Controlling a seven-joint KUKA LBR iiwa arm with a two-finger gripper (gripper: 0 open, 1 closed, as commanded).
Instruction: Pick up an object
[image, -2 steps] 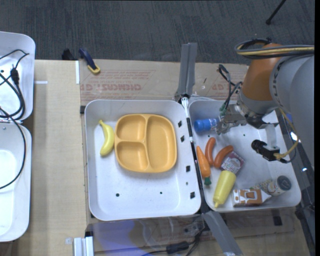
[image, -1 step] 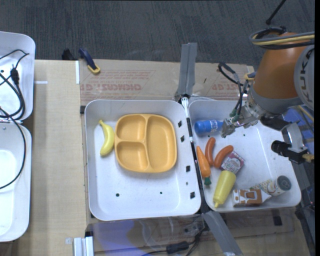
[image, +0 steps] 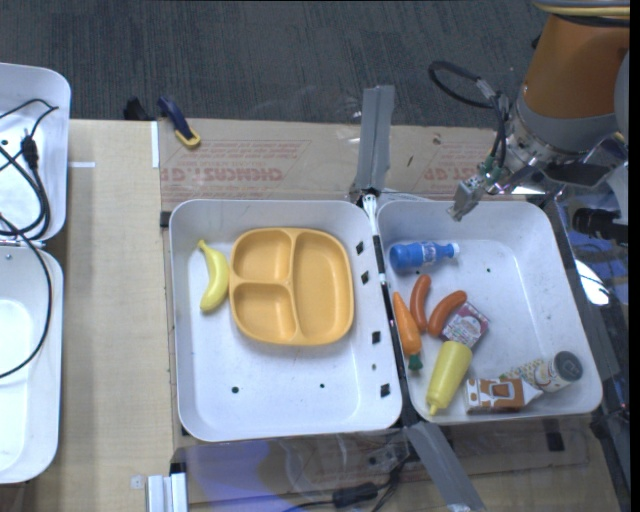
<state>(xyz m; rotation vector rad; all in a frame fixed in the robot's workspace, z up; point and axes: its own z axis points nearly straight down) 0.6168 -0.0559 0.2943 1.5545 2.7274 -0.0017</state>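
Blue bottle (image: 420, 255) lies sideways in right bin (image: 520, 225).

The arm comes in from the upper right corner of the view. Its orange band is at the top, and the grey wrist section is below it. From the wrist, the arm slants down and to the left. The end effector (image: 467, 203) is small and dark, and it points downward to the left. A black cable loops beside the wrist.

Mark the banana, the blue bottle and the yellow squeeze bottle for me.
banana (image: 213, 279): camera view, middle of its curve.
blue bottle (image: 417, 256): camera view, blue body.
yellow squeeze bottle (image: 447, 372): camera view, yellow body.
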